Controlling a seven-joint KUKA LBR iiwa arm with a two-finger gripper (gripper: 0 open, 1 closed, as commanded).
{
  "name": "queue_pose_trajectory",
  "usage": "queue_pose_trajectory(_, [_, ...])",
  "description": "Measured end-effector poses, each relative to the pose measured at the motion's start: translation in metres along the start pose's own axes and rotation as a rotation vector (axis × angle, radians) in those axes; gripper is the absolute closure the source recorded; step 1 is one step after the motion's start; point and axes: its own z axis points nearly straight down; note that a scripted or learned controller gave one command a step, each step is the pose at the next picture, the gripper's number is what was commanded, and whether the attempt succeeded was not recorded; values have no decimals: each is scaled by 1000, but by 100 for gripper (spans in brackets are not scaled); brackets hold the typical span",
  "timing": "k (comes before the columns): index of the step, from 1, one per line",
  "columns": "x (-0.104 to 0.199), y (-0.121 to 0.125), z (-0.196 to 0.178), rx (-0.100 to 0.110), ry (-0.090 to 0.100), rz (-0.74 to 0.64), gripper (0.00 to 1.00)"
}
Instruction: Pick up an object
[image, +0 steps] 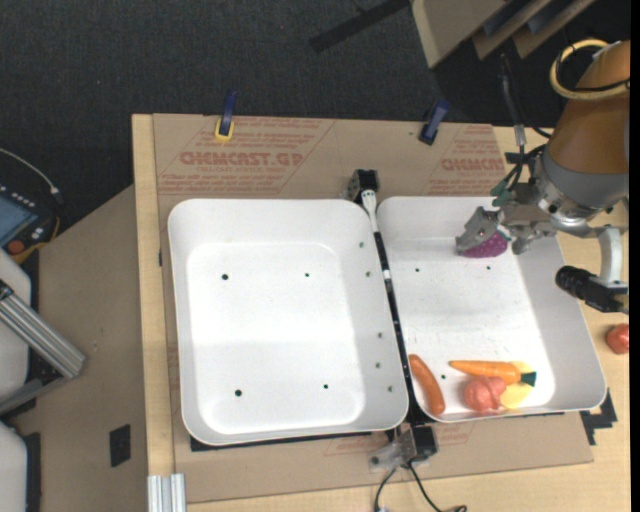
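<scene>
My gripper (481, 232) hangs over the far part of the right bin (470, 310), close to its back wall. A purple object (489, 247) lies right under and partly behind the gripper, so part of it is hidden. Whether the gripper touches it I cannot make out. At the near end of the same bin lie an orange sausage-shaped piece (427, 385), a carrot (484, 369), a pink lump (482, 395) and a small yellow piece (513, 397), bunched together.
The left bin (180, 230) sits beside the right one, with a black divider strip (384, 280) between them. A small reddish object (618, 340) lies on the bench outside the right bin's right rim. The arm enters from the upper right.
</scene>
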Motion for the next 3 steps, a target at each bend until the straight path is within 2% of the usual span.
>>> queue_pose_trajectory(1, [-80,33,6,-6,-5,5,0])
queue_pose_trajectory(2, [-101,52,-12,-6,-3,0,0])
queue_pose_trajectory(3, [-100,75,-80,-10,-4,-2,0])
